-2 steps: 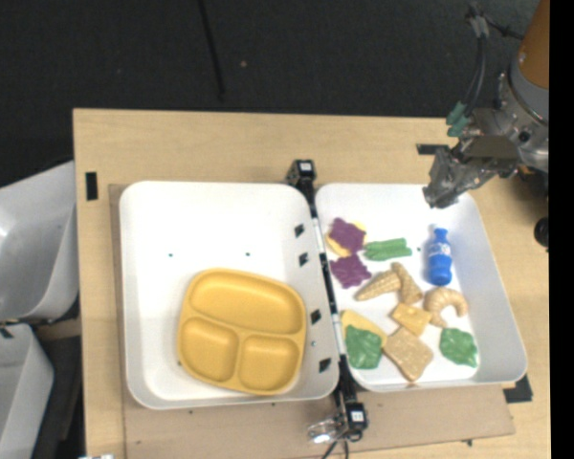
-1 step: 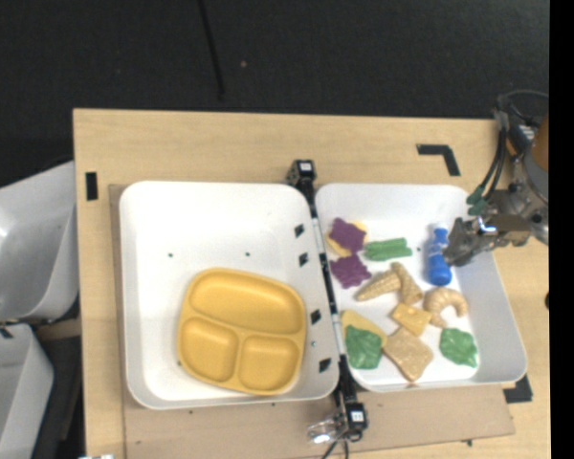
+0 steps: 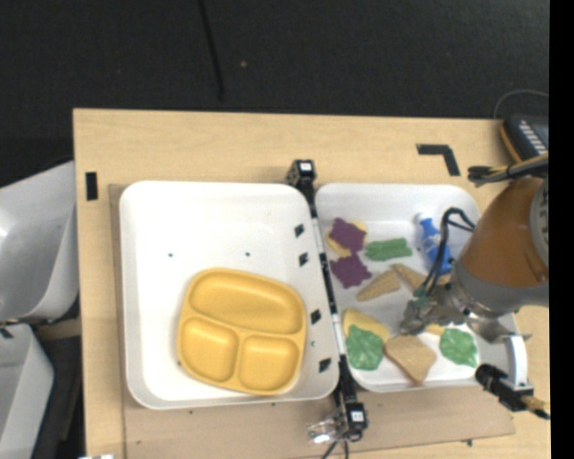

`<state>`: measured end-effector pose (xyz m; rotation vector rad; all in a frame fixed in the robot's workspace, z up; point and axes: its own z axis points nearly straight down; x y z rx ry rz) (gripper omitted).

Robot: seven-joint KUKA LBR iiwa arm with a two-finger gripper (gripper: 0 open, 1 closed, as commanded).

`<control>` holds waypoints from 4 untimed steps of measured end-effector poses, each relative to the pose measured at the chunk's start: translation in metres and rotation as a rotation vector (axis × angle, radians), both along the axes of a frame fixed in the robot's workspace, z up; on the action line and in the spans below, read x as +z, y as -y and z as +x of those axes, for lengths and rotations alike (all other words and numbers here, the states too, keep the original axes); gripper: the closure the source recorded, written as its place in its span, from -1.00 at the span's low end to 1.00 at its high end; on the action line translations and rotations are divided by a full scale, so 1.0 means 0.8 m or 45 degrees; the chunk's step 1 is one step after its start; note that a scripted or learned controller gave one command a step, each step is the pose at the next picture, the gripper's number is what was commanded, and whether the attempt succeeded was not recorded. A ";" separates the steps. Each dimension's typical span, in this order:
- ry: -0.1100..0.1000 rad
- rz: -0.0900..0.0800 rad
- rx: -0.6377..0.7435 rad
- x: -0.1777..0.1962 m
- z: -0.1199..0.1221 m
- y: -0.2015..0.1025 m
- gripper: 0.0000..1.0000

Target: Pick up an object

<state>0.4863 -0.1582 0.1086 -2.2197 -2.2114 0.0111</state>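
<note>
Even overhead light falls on the desk (image 3: 268, 142), and the white bins (image 3: 153, 256) glare close to overexposed. Shadows are faint and short. The upper part of the frame stays nearly black. The picture is soft and slightly grainy throughout.

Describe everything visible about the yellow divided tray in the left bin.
The yellow divided tray looks like smooth moulded plastic, rounded at the corners. It has three compartments: one long one across its far side and two smaller ones side by side on its near side, split by raised ridges. Nothing lies in any of them. It lies flat and right way up, turned slightly askew, on the floor of the left bin, in its nearer half, toward the divider. Only the bin floor touches it.
</note>
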 end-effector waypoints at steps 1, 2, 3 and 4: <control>0.034 -0.002 0.014 0.168 0.008 -0.069 1.00; 0.005 -0.003 0.003 0.004 0.053 -0.032 1.00; 0.013 -0.001 0.002 -0.011 0.002 -0.059 1.00; 0.029 0.000 0.015 0.123 0.009 -0.134 1.00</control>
